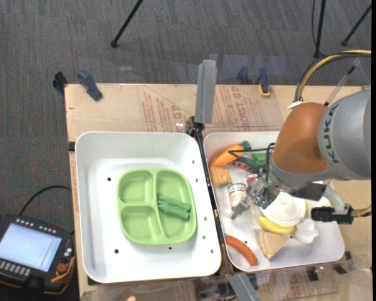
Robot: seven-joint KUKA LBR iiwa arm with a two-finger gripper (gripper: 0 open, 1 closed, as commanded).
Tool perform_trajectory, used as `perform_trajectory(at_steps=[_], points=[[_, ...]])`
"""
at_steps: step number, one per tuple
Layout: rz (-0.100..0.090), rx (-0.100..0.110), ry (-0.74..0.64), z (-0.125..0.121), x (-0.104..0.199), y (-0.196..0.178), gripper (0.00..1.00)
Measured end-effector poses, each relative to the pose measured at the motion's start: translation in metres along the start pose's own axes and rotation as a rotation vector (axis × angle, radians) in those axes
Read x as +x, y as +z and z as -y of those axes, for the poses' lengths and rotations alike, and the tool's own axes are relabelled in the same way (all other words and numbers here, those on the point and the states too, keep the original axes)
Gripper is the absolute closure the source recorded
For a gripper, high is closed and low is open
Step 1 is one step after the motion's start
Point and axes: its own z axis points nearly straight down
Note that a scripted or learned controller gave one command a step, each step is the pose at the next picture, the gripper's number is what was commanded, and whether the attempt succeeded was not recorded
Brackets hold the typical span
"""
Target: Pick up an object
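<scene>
My arm (326, 143) reached in from the right over the right-hand bin (335, 246), its orange band hanging above the bin's upper half. My hand (254, 196) sat low in the middle of that bin, pointing toward the divider between the two bins. From this view I could not tell how my hand was set, and nothing showed clearly held in it.

Just beside my hand, on its left, stood a small can (236, 194) with a pale label. A thin grey metal piece (239, 211) lay slanted below the can, near my hand's tip. To the can's upper left lay a tan bread-like piece (220, 177), and above it an orange wedge (225, 156) near the bin's top wall, with some green and dark bits beside it that I could not make out. Below my wrist lay a banana (274, 226), partly under a white round cup-like thing (285, 209). A pale wedge (271, 244) lay just below the banana, and an orange-red sausage (241, 249) lay near the bin's lower left corner.

The left-hand bin (97, 162) held a green divided plate (141, 221), with a dark green object (174, 207) lying in its right compartment. Both bins rested on the cardboard-covered worktop (131, 108).
</scene>
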Motion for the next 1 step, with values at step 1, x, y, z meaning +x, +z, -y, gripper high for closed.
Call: perform_trajectory(at_steps=[1], points=[[-0.005, 0.007, 0.155, -0.0535, -0.056, -0.0004, 0.0]])
